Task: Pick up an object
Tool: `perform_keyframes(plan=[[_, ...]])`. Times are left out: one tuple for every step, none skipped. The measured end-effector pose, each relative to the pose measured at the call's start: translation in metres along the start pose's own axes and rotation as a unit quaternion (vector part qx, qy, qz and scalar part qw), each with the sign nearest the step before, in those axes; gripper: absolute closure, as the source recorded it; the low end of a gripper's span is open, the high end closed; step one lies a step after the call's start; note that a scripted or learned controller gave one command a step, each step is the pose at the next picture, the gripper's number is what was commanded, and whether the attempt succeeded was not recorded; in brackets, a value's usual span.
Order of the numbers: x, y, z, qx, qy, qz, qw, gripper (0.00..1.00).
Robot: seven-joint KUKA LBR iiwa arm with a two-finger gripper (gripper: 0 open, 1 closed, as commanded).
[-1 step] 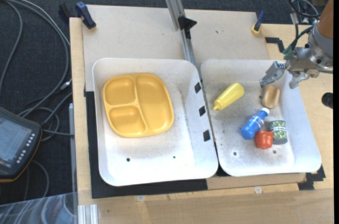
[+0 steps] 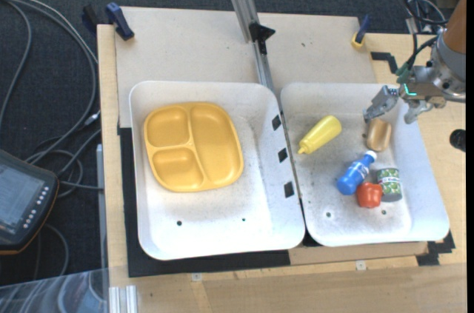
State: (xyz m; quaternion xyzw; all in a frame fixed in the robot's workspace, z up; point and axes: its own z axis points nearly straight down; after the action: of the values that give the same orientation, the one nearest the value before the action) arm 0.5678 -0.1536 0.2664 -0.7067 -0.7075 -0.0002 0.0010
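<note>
Hand (image 2: 394, 109) near right bin's (image 2: 326, 226) far edge

Glossy yellow plastic tray (image 2: 193, 146) in a matt white speckled bin (image 2: 148, 223); smooth plastic mustard bottle (image 2: 320, 135)

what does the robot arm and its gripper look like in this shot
The arm comes in at the right edge: a grey metal wrist with an orange patch just above it. Dark cables loop around it, and a small teal mark sits on the wrist's left side. The gripper is silver-grey metal with two short fingers of the same colour.
</note>
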Motion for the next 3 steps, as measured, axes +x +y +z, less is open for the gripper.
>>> perform_keyframes(plan=[[0.006, 0.008, 0.052, 0.003, 0.000, 0.000, 1.0000, 0.00], [0.016, 0.002, 0.107, 0.004, 0.001, 0.000, 1.0000, 0.00], [0.021, 0.007, 0.168, 0.004, 0.001, 0.000, 1.0000, 0.00]])
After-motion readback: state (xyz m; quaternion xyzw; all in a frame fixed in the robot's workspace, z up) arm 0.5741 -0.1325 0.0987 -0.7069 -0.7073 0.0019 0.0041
